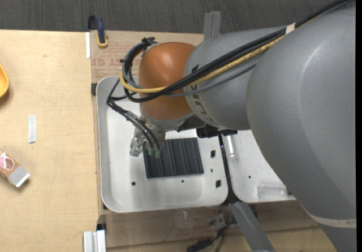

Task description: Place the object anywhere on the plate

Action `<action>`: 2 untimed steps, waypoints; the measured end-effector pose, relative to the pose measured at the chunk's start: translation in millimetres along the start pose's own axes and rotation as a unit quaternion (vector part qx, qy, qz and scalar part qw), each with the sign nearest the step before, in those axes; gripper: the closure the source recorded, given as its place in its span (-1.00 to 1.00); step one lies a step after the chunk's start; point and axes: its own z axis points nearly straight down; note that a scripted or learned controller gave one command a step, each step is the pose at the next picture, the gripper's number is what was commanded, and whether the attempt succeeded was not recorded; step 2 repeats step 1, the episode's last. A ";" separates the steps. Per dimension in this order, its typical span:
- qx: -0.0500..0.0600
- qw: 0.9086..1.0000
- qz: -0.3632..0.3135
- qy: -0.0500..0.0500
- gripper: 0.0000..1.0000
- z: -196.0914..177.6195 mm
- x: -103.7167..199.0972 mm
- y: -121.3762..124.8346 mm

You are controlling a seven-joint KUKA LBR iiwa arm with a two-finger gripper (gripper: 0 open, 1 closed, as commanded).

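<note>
Smooth grey arm (294, 109) w/ glossy orange band (164, 78) looms closest, black and yellow cables looped over it. Below, gripper (148, 144) sits over left white bin (113, 189), by a dark ribbed rectangular block (175, 157); can't tell gripper's state. Plate can't be made out. Beyond, tan bench (45, 75).
</note>
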 end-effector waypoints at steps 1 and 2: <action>-0.001 0.958 -0.285 -0.001 1.00 -11.3 1.3 2.2; -0.001 0.958 -0.285 -0.001 1.00 -11.3 1.3 2.2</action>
